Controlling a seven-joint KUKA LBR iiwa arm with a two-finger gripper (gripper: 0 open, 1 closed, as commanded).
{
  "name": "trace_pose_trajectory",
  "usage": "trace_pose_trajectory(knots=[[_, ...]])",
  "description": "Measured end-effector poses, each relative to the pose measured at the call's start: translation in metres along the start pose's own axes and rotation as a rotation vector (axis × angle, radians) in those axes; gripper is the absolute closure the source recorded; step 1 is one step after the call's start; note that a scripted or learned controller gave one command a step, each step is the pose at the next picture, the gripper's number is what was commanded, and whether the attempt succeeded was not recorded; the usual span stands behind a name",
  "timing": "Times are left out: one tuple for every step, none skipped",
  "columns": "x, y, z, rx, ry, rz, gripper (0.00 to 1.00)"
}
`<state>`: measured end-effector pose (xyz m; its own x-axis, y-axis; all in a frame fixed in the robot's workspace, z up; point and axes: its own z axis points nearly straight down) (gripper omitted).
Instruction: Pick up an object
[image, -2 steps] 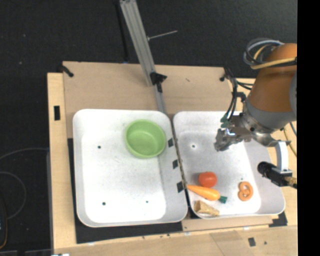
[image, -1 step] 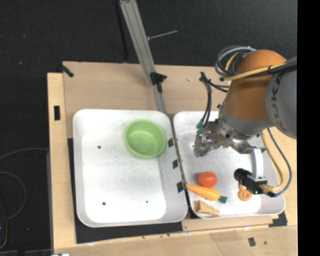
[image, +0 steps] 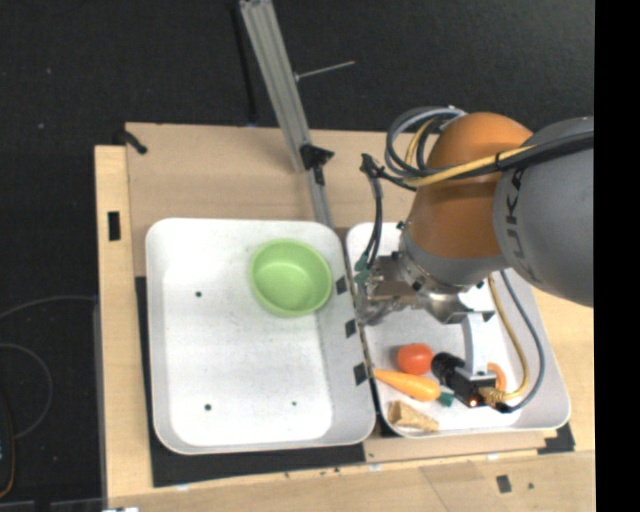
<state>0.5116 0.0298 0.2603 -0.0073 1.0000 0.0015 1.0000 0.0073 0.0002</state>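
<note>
Green bowl (image: 291, 278) upright in left bin, orange carrot (image: 406, 384), red tomato (image: 413, 357) in right bin

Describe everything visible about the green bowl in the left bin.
The green bowl is a small, round, light green bowl that looks like smooth plastic, with a thick rim and a slightly darker hollow. It stands upright, mouth up, with nothing showing inside it. It rests on the floor of the left bin, in the far right part, close to the wall shared with the other bin. Only the bin floor touches it.
</note>
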Motion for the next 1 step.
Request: trace_pose_trajectory(knots=[[0.046, 0.0049, 0.0067, -0.001, -0.001, 0.0, 1.0]])
